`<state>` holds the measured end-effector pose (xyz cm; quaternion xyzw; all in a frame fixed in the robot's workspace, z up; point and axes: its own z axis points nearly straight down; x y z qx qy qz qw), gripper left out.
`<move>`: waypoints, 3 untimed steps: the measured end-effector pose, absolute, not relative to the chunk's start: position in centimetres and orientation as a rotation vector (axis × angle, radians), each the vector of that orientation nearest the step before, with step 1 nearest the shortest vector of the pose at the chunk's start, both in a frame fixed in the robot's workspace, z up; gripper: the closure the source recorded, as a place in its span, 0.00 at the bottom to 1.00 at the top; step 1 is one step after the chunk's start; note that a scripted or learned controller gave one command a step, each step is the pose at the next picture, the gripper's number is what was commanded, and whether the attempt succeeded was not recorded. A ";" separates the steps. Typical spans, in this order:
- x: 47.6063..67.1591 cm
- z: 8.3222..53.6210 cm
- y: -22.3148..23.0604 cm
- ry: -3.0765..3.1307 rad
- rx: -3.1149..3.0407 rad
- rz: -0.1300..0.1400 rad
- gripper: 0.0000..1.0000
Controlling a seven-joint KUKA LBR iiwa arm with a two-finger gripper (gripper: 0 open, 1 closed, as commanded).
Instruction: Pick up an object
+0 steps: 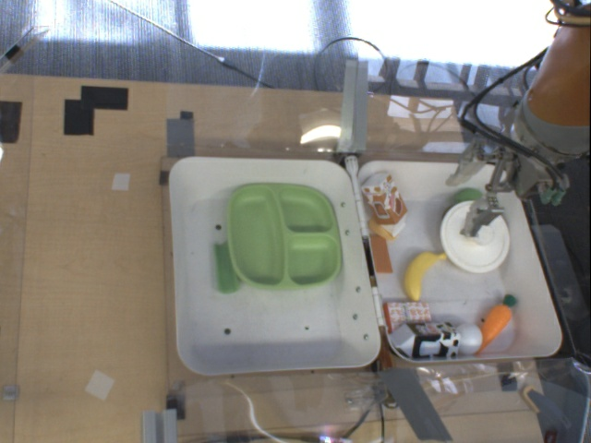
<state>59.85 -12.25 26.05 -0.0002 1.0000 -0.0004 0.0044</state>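
Disc point(476, 243): white, round, right bin point(545, 340), mid-right; I see it under the gripper.
Gripper point(482, 224): fingertips down on disc; finger state, I cannot tell.
Banana point(422, 271): just left of disc.
Carrot point(497, 324): below disc.
Left bin point(199, 340): 1 green plate point(282, 235).

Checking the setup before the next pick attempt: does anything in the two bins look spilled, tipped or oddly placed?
Nothing looks spilled or broken. The green divided plate lies flat in the left bin. The right bin's toys are loosely jumbled: the banana mid-bin, the carrot and a black-and-white toy lying along its near edge. The hand is over the white disc.
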 end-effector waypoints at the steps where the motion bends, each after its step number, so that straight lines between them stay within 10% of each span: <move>1: 57.6 11.2 -11.4 3.118 0.123 -0.003 0.00; 2: 53.8 9.2 -8.7 3.100 0.339 0.001 0.00; 3: 60.8 14.0 -14.2 3.083 0.513 -0.001 0.00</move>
